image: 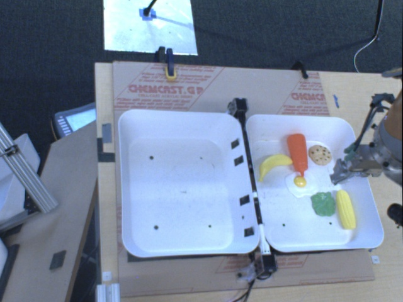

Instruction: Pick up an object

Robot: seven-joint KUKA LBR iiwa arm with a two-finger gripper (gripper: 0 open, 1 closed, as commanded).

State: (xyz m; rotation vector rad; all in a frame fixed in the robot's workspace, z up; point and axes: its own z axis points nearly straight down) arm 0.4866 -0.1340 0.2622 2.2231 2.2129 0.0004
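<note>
Gripper [338, 173] over right bin [364, 234], near its right wall, just above corn cob [346, 209]. Finger state: cannot tell. Carrot [298, 153], banana [274, 165], fried egg [300, 184], cookie [320, 154], green leaf [323, 204] lie in same bin, none gripped.

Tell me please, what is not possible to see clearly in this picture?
- Gripper: blurred and small in the camera view; open or shut cannot be told.
- Arm: cut off by the right edge.
- Egg: its top lies under the carrot.
- Cookie: too small for surface detail.
</note>
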